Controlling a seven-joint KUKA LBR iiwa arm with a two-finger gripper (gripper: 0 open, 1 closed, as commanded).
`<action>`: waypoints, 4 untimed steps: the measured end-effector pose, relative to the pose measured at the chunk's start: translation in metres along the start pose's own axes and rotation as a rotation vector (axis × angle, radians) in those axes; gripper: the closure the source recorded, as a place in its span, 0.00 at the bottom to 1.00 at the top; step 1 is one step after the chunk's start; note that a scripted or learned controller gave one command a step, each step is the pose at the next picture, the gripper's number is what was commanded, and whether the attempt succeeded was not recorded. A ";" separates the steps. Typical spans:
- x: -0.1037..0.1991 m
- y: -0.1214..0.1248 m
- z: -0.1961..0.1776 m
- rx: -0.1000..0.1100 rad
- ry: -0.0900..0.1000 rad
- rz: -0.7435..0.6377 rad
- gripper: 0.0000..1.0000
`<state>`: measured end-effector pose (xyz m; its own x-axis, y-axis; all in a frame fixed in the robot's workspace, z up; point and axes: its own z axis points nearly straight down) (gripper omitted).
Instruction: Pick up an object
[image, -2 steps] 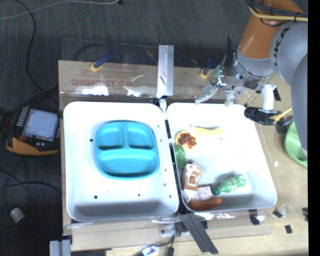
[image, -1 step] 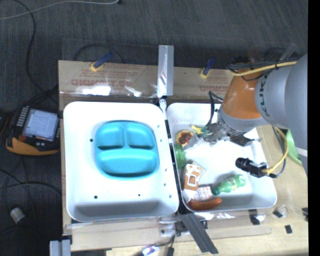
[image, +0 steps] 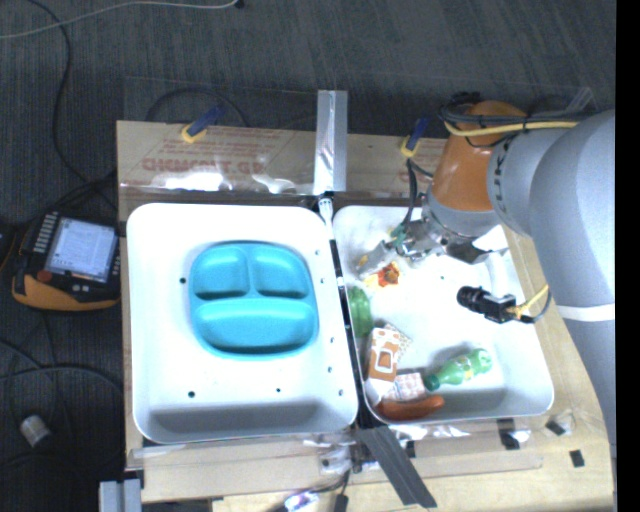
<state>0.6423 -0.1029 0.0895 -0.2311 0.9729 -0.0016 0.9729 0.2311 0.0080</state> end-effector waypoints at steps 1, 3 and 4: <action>0.016 0.031 -0.094 0.009 0.000 -0.251 0.00; -0.013 0.016 0.002 0.021 0.007 0.263 0.00; -0.016 0.019 -0.008 0.007 -0.006 0.258 1.00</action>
<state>0.6643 -0.1137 0.0982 0.0250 0.9997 -0.0059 0.9997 -0.0250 0.0020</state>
